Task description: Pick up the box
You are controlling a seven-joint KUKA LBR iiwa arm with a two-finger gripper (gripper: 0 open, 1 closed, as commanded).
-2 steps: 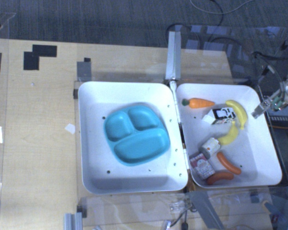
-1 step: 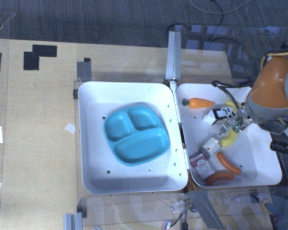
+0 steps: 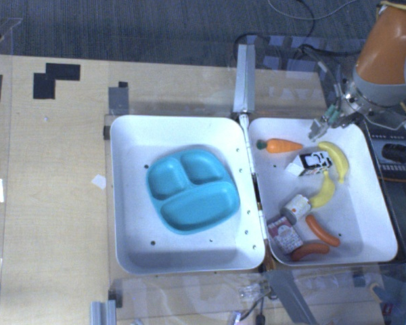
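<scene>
Robot arm's gripper (image 3: 323,124) hovered at right bin's (image 3: 384,239) top edge, finger state unclear, approach step; the box (image 3: 285,236) lay w/ sausages at bottom, so next move needed reach down-left.

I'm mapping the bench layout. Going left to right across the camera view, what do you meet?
Left bin → blue divided plate → right bin, with carrot → banana → pincer hangs above its far edge.

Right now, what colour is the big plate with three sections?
Light blue, seen in the camera view: the plate in the left bin.
</scene>
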